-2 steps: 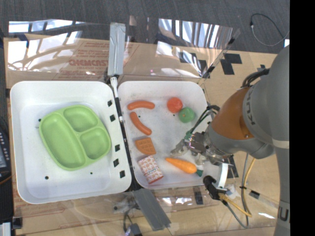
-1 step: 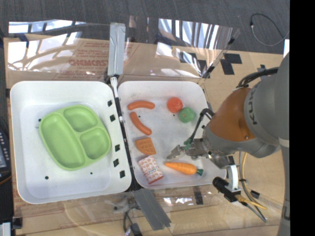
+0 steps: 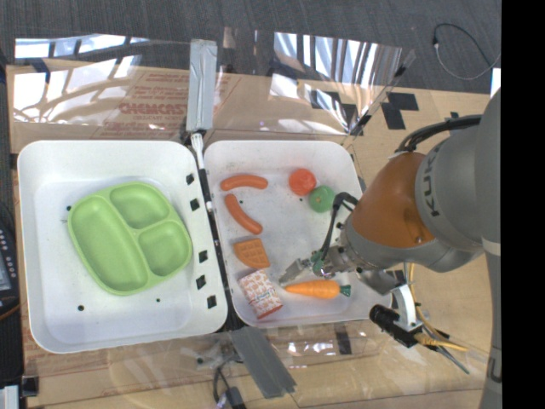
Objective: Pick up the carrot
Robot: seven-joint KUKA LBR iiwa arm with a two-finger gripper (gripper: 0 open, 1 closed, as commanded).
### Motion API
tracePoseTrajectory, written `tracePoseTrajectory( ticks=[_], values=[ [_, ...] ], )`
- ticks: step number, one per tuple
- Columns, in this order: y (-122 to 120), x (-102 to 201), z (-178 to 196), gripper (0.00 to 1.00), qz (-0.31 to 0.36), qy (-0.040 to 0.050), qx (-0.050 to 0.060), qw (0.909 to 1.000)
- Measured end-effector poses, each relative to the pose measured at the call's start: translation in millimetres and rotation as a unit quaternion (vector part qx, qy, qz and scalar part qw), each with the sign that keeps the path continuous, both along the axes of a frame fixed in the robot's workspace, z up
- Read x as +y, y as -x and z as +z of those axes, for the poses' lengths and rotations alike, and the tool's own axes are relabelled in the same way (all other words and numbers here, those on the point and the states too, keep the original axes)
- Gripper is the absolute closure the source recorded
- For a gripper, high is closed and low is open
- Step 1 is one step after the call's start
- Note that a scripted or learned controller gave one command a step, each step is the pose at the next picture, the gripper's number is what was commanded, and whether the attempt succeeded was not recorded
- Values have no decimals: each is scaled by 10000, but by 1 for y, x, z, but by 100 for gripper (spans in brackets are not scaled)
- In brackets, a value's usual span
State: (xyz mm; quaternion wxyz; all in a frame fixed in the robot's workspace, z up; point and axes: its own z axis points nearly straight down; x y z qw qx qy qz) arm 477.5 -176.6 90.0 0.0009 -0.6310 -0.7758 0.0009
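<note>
The carrot (image 3: 313, 290), orange with a small green top at its right end, lies flat near the front edge of the right bin (image 3: 281, 156). My gripper (image 3: 296, 271) hangs low in that bin, just above and slightly left of the carrot's middle, close to it. Nothing shows in its grasp. The grey arm with its orange band (image 3: 392, 216) reaches in from the right and covers the bin's right side.
Also in the right bin are two sausages (image 3: 244, 181) (image 3: 243, 214), a red tomato (image 3: 301, 181), a green ball (image 3: 321, 198), an orange cracker (image 3: 252, 253) and a small red-and-white packet (image 3: 260, 294) left of the carrot. The left bin holds a green divided plate (image 3: 129, 237).
</note>
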Motion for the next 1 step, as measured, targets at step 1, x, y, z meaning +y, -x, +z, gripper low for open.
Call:
tracePoseTrajectory(
  ticks=[1],
  values=[
    [-2, 10, 0, 0, -1264, 8, -32, 9920]
  ],
)
